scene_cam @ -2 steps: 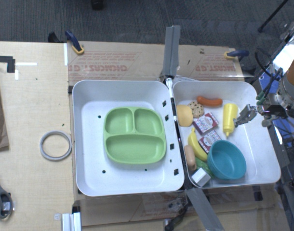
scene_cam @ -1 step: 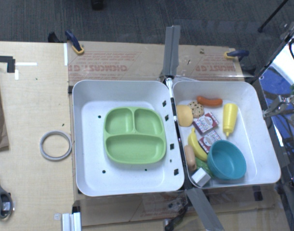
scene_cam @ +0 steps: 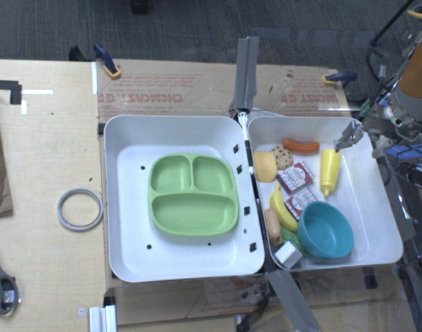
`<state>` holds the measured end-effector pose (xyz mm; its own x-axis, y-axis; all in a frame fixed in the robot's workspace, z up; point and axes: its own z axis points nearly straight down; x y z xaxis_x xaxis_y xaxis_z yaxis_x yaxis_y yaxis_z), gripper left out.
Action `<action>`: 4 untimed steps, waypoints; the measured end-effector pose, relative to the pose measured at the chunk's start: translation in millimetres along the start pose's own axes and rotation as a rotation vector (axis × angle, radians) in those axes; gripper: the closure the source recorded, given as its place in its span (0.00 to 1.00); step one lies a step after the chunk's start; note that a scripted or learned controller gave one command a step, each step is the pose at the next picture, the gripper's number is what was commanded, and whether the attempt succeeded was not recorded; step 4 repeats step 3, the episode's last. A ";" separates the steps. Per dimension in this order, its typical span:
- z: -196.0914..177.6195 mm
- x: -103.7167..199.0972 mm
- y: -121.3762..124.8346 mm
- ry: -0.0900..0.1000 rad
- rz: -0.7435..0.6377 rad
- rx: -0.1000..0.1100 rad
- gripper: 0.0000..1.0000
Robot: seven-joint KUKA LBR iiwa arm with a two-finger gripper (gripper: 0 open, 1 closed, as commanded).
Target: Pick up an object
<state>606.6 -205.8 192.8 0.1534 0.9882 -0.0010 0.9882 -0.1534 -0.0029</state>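
1. End effector (scene_cam: 347,138) hangs above the right bin (scene_cam: 377,206), just right of the yellow mustard bottle (scene_cam: 329,171); grip state hard to make out.
2. Arm cut off at frame's right edge.
3. Green divided plate (scene_cam: 194,194) in left bin (scene_cam: 121,206); tape ring (scene_cam: 80,208) on wooden counter (scene_cam: 45,151) left of it.

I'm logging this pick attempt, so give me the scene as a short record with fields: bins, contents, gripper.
left bin: holds a green divided plate
right bin: holds a blue bowl, yellow bottle, banana, sausage, cookie, two small red-and-white packets
gripper: over the right bin's far right part, just above the yellow bottle
gripper fingers: cannot tell
bench, left side: a roll of tape
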 end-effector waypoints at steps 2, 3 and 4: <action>91.7 10.0 7.6 -0.001 -0.149 -0.003 1.00; -20.6 54.5 44.8 -0.001 -0.016 -0.003 1.00; -20.6 54.5 44.8 -0.001 -0.016 -0.003 1.00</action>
